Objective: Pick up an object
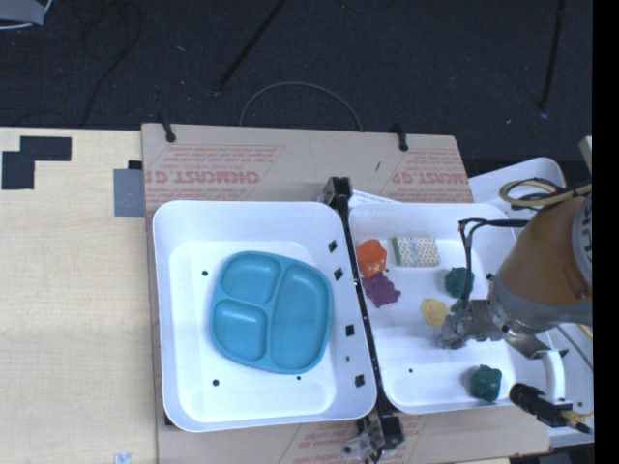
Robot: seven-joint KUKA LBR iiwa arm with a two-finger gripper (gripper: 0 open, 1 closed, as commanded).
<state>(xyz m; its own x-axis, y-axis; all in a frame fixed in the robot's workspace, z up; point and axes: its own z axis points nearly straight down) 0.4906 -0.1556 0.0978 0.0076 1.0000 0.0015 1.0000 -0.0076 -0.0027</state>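
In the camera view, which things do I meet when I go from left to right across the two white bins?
Blue divided plate → orange piece → purple piece → patterned white block → yellow piece → pincer → lower dark green piece.

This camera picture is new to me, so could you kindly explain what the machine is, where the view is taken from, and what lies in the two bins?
A fixed camera looks down at a slant on a bench with two shallow white bins. The left bin holds a blue divided plate. The right bin holds small items: an orange piece, a purple piece, a speckled block, a yellow piece and two dark green pieces. The robot arm reaches in from the right; its gripper sits low beside the yellow piece. Whether it holds anything cannot be told.
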